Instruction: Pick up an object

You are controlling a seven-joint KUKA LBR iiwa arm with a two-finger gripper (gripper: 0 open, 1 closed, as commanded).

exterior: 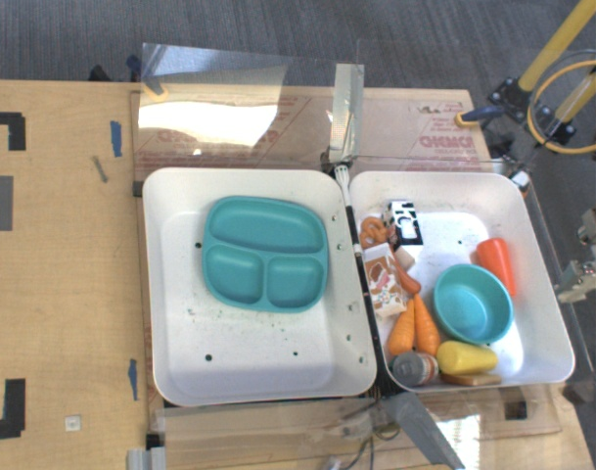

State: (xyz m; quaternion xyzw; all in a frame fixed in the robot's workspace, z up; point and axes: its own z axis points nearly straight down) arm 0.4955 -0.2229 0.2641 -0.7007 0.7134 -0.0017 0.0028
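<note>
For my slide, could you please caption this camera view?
Teal three-compartment plastic plate in the left white bin; teal bowl and toy food in the right white bin.

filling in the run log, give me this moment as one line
left bin: teal divided plastic plate | right bin: teal bowl, two orange carrots, yellow piece | nothing lifted

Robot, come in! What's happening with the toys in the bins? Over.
Nothing picked up yet. Teal bowl sits in right bin, crowded by carrots and yellow toy. Teal plate alone in left bin.
</note>
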